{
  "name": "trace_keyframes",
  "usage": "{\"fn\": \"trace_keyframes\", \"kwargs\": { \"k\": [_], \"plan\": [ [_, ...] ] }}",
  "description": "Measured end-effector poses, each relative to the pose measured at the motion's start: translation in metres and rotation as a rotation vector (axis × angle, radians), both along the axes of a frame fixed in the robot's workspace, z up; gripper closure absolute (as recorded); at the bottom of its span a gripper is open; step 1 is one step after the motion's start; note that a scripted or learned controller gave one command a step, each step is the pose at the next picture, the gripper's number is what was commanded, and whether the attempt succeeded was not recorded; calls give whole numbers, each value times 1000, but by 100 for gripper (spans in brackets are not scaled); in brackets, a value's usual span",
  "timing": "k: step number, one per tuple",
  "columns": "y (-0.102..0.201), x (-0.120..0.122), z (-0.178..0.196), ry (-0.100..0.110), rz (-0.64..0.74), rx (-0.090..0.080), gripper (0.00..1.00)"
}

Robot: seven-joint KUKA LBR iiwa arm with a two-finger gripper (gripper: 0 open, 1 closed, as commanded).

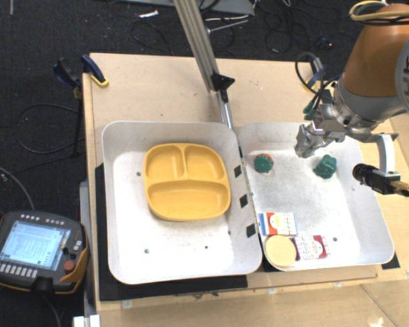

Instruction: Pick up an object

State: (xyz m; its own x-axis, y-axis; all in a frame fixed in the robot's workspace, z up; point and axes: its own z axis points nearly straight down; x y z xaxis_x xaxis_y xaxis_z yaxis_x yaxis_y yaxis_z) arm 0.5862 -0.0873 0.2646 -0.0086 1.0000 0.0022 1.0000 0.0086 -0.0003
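1. Camera view: the gripper [308,144] hangs over the right bin [368,210] near its far edge, between two small green objects [263,163] [325,166]; whether it is spread or closed, I cannot tell.
2. Bare white floor lies mid-bin; a flat round disc [281,250] and small cartons [277,222] crowd the near rim.
3. A smooth yellow divided tray [187,181] sits in the left bin [123,203].

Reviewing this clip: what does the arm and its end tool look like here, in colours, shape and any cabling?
The arm is bulky and rounded, with a broad orange band above a grey wrist section. Below it sits a compact grey metallic gripper. Thin dark and teal cables loop along the wrist's side. A white bracket with a small black cylindrical unit sticks out beside it.
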Motion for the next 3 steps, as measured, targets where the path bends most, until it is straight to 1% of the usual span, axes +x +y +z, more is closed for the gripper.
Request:
{"fn": "trace_keyframes", "kwargs": {
  "k": [1, 2, 3],
  "plan": [
    [44, 3, -3, 0, -1, -1, 100],
    [93, 9, -19, 2, -1, -1, 100],
    [157, 6, -23, 1, 0, -1, 100]
  ]
}}
